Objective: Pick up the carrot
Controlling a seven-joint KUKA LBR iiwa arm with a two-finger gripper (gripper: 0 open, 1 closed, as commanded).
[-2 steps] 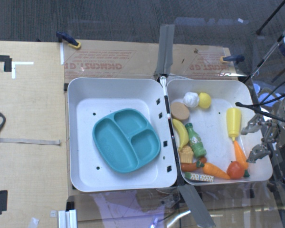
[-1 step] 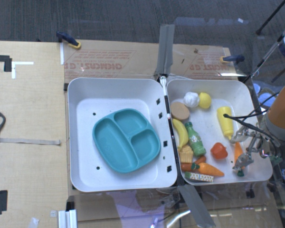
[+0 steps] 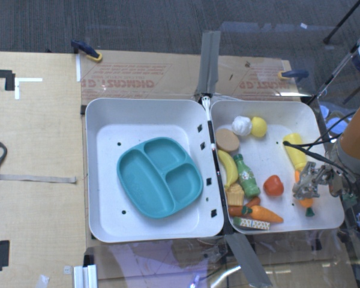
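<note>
An orange carrot lies on its side near the front edge of the right bin, pointing right, just above a flat patterned packet. My gripper hangs low over the right part of that bin, roughly a hand's width to the right of the carrot and apart from it. Directly under and around the gripper shows a small orange piece with a green tip; the gripper hides most of it, and I cannot tell whether it is held.
The right bin also holds a banana, a green bottle, a red tomato, a yellow item, a lemon, a white ball and a brown disc. A teal divided plate lies in the left bin.
</note>
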